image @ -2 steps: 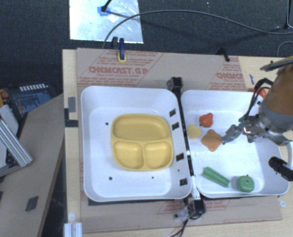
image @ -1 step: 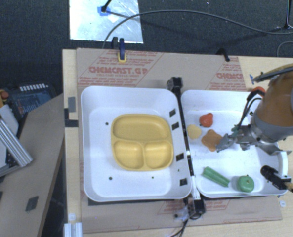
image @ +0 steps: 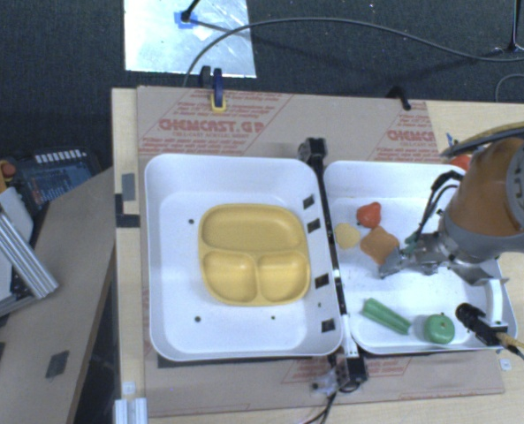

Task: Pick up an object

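A yellow three-compartment tray (image: 248, 254) sits near the middle of the left white bin (image: 169, 263), on a bench lined with printed cardboard (image: 244, 117). In the right white bin (image: 394, 179), a pale yellow piece (image: 347, 235) lies near the left wall, with a red-orange object (image: 368, 214) just beyond it and an orange-brown block (image: 379, 245) beside both. A green stick-shaped object (image: 384, 315) and a round green object (image: 438, 329) rest along the bin's front edge. The grey and orange arm (image: 500, 197) reaches in from the right, its gripper (image: 396, 264) low over the bin floor just beside the orange-brown block; whether its fingers are spread or closed cannot be told.
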Robot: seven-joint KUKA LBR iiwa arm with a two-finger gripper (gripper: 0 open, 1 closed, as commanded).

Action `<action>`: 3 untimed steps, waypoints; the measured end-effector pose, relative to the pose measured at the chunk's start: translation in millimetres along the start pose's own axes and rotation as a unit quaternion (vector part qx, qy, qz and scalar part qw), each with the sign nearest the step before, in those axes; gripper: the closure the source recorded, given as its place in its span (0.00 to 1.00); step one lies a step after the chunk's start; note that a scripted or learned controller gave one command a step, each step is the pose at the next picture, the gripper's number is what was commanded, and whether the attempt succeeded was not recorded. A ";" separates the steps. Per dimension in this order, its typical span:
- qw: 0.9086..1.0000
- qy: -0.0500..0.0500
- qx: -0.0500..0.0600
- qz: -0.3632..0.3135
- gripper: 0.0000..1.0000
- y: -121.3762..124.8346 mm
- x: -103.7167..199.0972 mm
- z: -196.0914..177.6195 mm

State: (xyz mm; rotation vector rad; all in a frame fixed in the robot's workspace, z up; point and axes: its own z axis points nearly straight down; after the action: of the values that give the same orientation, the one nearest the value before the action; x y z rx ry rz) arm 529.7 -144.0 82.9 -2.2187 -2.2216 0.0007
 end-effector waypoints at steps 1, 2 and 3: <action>1.000 -0.001 -0.002 0.001 1.00 1.2 -0.6 -12.4; 1.000 -0.001 -0.003 -0.001 1.00 7.4 2.6 -56.9; 1.000 -0.002 -0.005 -0.001 1.00 14.0 -5.1 -116.6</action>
State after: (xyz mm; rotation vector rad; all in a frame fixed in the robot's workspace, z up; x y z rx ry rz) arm 543.9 -149.2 199.5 -2.2219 -2.2310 -0.0059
